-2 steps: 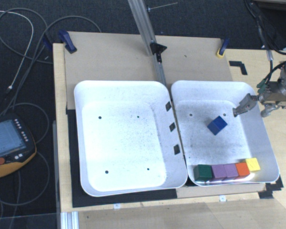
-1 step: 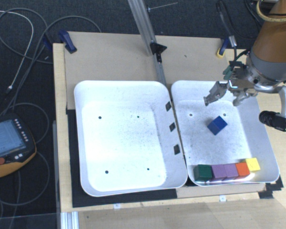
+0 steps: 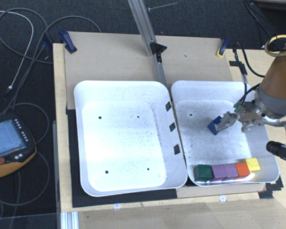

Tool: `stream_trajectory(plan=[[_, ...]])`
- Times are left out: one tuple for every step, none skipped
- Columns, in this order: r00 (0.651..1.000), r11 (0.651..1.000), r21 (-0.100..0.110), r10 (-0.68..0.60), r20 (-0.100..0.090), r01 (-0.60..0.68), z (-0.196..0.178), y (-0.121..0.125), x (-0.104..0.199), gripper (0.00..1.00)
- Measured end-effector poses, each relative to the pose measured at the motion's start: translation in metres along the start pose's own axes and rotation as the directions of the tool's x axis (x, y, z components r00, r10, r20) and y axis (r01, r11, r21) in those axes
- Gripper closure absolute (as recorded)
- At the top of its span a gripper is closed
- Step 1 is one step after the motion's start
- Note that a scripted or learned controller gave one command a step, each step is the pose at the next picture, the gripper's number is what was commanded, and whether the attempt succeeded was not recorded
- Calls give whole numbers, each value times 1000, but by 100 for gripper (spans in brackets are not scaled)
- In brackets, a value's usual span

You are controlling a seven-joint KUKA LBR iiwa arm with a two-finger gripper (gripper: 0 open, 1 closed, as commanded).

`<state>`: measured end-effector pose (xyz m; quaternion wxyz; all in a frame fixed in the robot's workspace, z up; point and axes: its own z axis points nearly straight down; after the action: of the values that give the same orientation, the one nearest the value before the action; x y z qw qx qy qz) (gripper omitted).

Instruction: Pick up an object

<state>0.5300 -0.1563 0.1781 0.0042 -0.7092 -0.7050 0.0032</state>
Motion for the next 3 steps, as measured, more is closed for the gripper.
stream_trajectory(plan=[[1000,1000,-9,-11,0,11,82,83,37,0],[1000,1000,-15,-7,2,7,40,85,37,0],[1000,1000,-21,-8,3,8,-63,85,37,0]])
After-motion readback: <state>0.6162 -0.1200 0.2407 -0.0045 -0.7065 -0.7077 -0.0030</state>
